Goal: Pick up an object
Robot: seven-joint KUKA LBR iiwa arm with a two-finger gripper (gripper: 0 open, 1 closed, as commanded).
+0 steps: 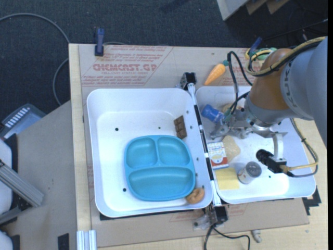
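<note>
Probably a robotics lab: 2 white bins point(104, 105), cabled arm point(291, 82).

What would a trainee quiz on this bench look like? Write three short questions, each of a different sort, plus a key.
1. True or false: the blue divided plate lies in the left bin.
2. Which lies outside both bins? A: carrot; B: yellow block; C: brown block.
3. Fill in: the gripper is over the ___ bin.

Key: 1 true. 2 A. 3 right, bin wall at.
</note>
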